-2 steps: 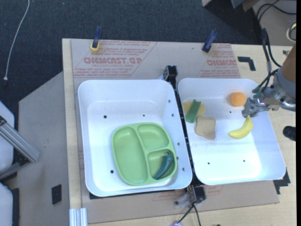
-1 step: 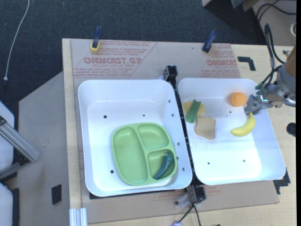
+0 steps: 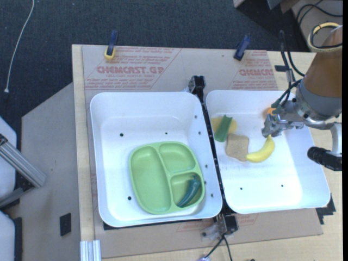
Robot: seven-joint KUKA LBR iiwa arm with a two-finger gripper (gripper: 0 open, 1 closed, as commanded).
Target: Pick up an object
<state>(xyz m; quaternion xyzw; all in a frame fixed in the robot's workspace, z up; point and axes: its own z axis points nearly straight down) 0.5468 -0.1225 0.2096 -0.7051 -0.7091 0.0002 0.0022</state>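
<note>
While the gripper hangs low over the right bin, just above the upper tip of the banana, you cannot tell from this slanted view whether it has closed on anything, so treat the fruit as not yet held. The banana lies on the bin floor, curving down and to the left from the gripper, its lower end touching or very near the tan sponge-like block. Beyond that block, against the divider between the bins, sit a yellow piece and a green piece overlapping each other. If the banana is your target, expect a light toy, probably smooth plastic or foam with a rounded skin that can slide out of a pinch. Take it across its narrow width near the middle of the curve, not at the tapered tip where the gripper now hovers, since a tip grasp will likely let it swing or pop free. The tan block looks soft and squashy, easier to squeeze but crowded by the banana beside it. The left bin carries a green divided plate with a dark green pepper-shaped thing in its lower right compartment; that one is well apart from the arm and likely slick too.
</note>
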